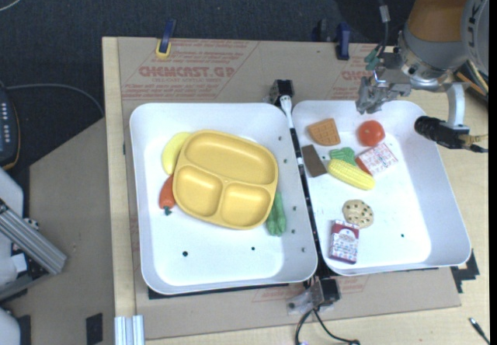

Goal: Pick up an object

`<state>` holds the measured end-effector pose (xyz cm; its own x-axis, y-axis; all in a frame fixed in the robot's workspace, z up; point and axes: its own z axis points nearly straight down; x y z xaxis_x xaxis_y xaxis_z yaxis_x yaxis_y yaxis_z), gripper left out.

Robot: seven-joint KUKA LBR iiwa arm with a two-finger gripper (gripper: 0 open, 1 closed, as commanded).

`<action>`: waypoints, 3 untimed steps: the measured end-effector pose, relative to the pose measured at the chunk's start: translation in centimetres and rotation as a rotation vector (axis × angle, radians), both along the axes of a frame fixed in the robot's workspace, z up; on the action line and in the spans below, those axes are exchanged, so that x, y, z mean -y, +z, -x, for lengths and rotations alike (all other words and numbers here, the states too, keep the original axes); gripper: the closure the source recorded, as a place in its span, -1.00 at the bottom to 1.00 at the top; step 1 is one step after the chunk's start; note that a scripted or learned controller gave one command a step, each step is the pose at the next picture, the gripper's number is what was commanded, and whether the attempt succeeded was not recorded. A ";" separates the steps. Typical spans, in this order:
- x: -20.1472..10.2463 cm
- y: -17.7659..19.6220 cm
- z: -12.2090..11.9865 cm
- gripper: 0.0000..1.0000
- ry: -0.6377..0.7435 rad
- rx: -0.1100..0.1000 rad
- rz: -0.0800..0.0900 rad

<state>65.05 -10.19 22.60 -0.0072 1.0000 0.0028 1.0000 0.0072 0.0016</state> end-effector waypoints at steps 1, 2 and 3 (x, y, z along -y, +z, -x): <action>-5.6 1.0 0.3 1.00 -0.001 -0.001 -0.001; -11.6 1.3 0.2 1.00 -0.001 0.000 0.001; -15.4 -1.3 0.3 1.00 -0.003 -0.006 0.001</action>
<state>64.74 5.18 21.33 -0.0040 1.0000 0.0018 1.0000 0.0040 -0.0044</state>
